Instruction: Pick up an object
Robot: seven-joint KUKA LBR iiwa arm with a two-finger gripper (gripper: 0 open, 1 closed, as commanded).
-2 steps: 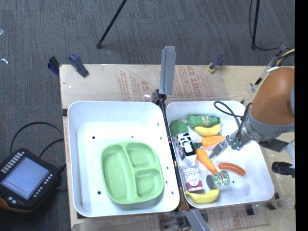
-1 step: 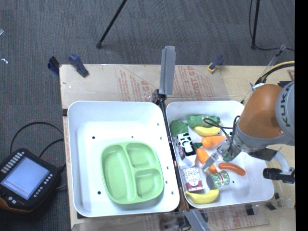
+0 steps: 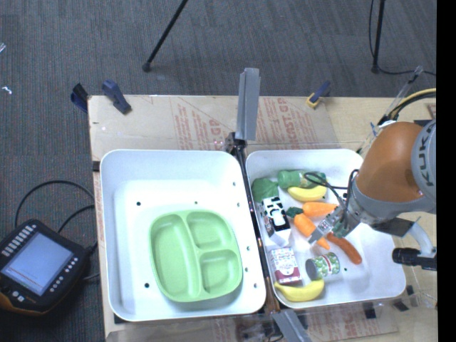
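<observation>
The right bin (image 3: 377, 280) holds several toy foods. Among them are an orange carrot (image 3: 305, 224), a second orange piece (image 3: 318, 209), a red-orange pepper (image 3: 345, 249), a yellow banana (image 3: 308, 193), another banana (image 3: 302, 290) at the front, a green-labelled can (image 3: 324, 266), a small red carton (image 3: 285, 265), a black and white packet (image 3: 274, 213) and green vegetables (image 3: 293, 178). My gripper (image 3: 325, 230) is down in this bin, its tips among the carrot and the pepper. The orange-banded arm (image 3: 388, 166) reaches in from the right.
The left bin (image 3: 121, 184) contains a light green divided plate (image 3: 196, 255). A grey post (image 3: 249, 105) stands behind the divide between the bins. A pendant with a screen (image 3: 35, 262) lies on the floor at the left, and clamps sit on the bench's back edge.
</observation>
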